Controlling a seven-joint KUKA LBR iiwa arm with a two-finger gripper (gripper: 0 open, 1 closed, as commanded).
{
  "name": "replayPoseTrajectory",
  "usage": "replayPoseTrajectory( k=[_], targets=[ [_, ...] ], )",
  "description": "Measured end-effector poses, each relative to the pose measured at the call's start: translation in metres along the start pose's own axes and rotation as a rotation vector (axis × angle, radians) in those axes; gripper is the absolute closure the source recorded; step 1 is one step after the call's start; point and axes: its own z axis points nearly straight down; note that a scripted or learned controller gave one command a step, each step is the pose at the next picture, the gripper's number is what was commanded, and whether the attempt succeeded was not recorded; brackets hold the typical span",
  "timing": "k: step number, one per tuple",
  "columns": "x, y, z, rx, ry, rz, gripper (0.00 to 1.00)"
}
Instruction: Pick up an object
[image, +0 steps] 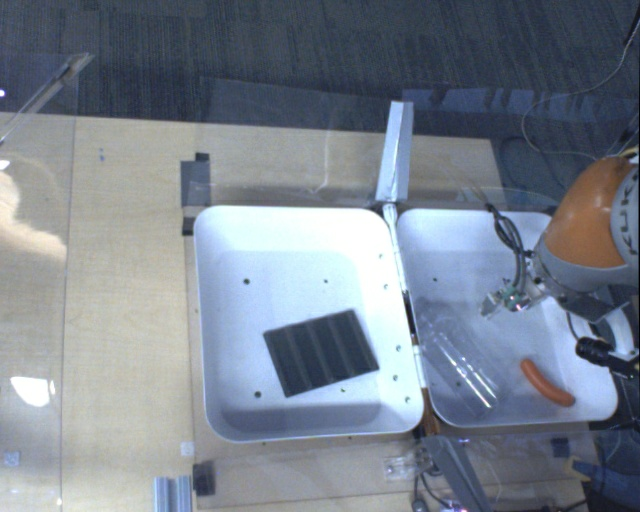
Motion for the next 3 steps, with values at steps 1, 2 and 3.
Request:
replayPoseTrajectory(
  k=[1, 2, 3],
  targets=[
    [-0.001, -0.001, 0.001, 0.003, 0.001, 0.001, 0.0],
    [-0.025, 0.03, 0.003, 0.006, 0.003, 0.121, 0.0],
    [-0.021, -0.021, 0.001, 0.006, 0.003, 0.059, 0.0]
  ],
)
